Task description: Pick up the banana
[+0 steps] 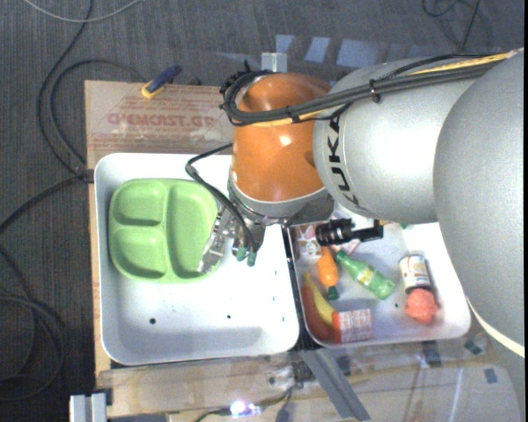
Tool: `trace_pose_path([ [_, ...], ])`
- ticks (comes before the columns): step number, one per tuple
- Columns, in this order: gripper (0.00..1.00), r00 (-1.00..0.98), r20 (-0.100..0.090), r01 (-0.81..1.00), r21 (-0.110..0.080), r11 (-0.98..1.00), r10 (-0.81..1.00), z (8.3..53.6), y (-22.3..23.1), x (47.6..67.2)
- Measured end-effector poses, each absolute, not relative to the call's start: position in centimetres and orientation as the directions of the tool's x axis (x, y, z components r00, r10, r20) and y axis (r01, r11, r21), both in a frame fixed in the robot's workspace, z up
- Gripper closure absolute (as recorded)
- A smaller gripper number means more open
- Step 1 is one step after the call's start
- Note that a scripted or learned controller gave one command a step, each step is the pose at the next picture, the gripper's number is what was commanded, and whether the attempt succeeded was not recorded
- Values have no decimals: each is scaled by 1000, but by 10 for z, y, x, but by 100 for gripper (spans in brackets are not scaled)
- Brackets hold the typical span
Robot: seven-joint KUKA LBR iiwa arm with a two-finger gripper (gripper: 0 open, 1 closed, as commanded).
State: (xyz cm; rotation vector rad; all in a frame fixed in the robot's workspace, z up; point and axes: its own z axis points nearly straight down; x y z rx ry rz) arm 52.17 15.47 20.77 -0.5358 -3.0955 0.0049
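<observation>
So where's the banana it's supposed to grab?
The banana lies in the right bin, along its left wall, just below the carrot and left of the small red box.

A light green plastic divided plate (158, 229) lies in the left shallow white bin (194, 323), toward its upper left. In the right white bin (449, 323) at lower right sit a small orange carrot-shaped toy (328, 269), a green plastic bottle (367, 275), a red-and-white box (355, 323), a small brown-capped bottle (414, 271) and a red strawberry-like toy (421, 304).

I see my arm (422, 148): bulky, smooth grey casing with black KUKA lettering, a glossy orange band (277, 143) above the wrist, and black cables running along it.
</observation>
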Motion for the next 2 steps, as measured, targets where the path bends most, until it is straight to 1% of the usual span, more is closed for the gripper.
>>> trace_pose_path([
  [1,100,-874,2,486,-2,874,486,205,183,483],
  [2,100,-912,-1,411,-2,912,411,229,233,484],
])
